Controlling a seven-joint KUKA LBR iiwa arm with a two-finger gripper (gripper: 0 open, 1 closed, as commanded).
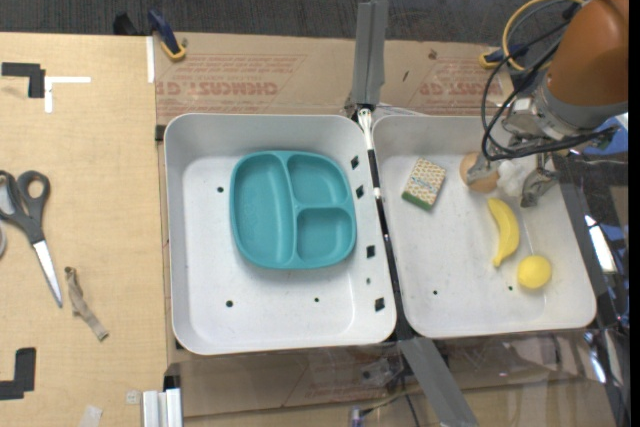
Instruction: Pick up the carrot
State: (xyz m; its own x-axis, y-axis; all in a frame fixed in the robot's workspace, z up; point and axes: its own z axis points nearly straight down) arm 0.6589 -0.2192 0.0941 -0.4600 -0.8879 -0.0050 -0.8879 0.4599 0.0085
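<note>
Hand (520, 177) sits low at right bin's (440, 310) far edge beside banana (506, 231) and lemon (534, 272); finger state cannot be told.

The carrot (480, 176), dull orange and partly hidden, lies far inside the right bin (440, 307).

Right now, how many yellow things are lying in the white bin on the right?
2: a curved yellow banana near the middle of the right-hand shallow white bin, and a small round yellow lemon just below it. Others may be hidden under the grey and orange arm.
</note>
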